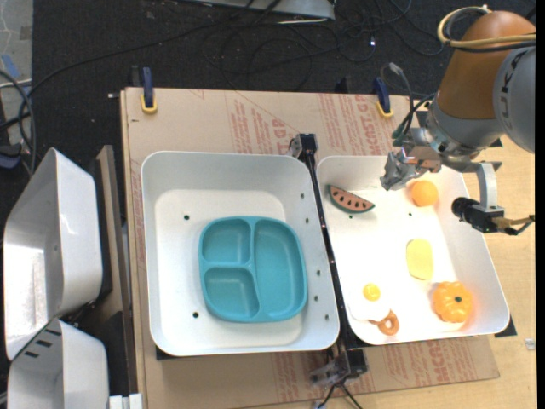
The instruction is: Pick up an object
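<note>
The arm comes in from the right and its tool (398, 175) hangs low over the far end of the right bin (481, 267), close to the bin's back wall. I can't tell from here how the tool is set; its tip is a dark grey cluster and nothing shows between its parts.

Nearest to it is an orange (423, 193), just beside the tool on the side toward the arm and a little nearer the front of the bin. It is round, so it has no long axis to line up with. The watermelon slice (351, 200) lies a bit farther off on the other side, toward the divider between the bins, its long axis running roughly across the bin, tilted slightly.

Farther down the same bin are a pale yellow piece (419, 259), a small yellow ball (371, 292), a pumpkin (451, 302) and an orange ring-shaped bit (388, 323), all well apart from the tool. The left bin (170, 177) holds a teal divided plate (253, 268).

My guess is the orange is the likeliest pick: a short shift toward the arm's side would put the tool over it.
</note>
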You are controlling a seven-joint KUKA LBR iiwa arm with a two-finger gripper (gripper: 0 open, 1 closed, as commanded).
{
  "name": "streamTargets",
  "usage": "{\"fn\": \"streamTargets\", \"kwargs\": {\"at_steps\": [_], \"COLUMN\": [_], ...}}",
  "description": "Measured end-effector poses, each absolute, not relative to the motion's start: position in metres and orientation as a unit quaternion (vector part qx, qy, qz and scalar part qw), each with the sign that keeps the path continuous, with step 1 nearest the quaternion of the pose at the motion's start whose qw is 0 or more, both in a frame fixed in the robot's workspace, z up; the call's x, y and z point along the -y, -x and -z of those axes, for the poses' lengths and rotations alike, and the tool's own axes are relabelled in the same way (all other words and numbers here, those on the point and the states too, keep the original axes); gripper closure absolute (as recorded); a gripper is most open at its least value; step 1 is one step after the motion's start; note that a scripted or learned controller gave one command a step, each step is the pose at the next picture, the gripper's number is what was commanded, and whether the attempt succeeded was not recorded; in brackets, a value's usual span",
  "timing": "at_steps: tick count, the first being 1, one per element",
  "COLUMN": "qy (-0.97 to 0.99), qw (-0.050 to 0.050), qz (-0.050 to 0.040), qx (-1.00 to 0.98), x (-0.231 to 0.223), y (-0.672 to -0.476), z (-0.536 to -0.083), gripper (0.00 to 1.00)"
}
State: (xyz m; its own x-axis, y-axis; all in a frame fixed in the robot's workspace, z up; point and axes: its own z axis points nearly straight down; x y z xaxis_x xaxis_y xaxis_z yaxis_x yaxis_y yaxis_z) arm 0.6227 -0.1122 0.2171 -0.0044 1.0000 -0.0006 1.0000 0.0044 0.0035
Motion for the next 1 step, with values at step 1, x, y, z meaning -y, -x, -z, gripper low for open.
{"fn": "streamTargets", "kwargs": {"at_steps": [1], "qy": [-0.706], "qw": [0.001], "qz": [-0.0006], "qx": [-0.709], "x": [0.1124], "y": [-0.6247], "z": [-0.2582], "gripper": [1.00]}}
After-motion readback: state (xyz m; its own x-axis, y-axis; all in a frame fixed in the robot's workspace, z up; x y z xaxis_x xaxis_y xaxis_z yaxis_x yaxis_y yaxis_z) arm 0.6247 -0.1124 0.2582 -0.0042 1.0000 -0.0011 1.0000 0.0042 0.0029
